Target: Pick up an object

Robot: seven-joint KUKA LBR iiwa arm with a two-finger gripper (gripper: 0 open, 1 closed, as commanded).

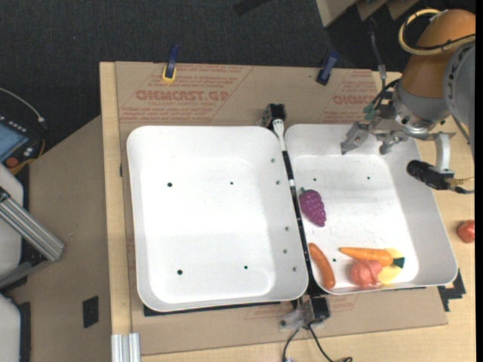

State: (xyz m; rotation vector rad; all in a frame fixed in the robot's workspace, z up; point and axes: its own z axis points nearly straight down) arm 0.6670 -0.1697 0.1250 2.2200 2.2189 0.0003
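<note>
The right bin (377, 194) holds a purple bunch of grapes (312, 207) near its left wall. Along its front lie an orange carrot (368, 254), a reddish-orange sausage-shaped piece (322, 266) and a pink and yellow fruit cluster (370, 274). My gripper (367, 139) hangs over the far edge of the right bin, well behind the objects. Its two fingers are spread apart with nothing between them.
The left bin (207, 217) lies beside the right one, with a black clamp (273, 116) at the far end of the seam. Both rest on a cardboard sheet (226, 89). A small red object (466, 231) sits outside the right bin at the right.
</note>
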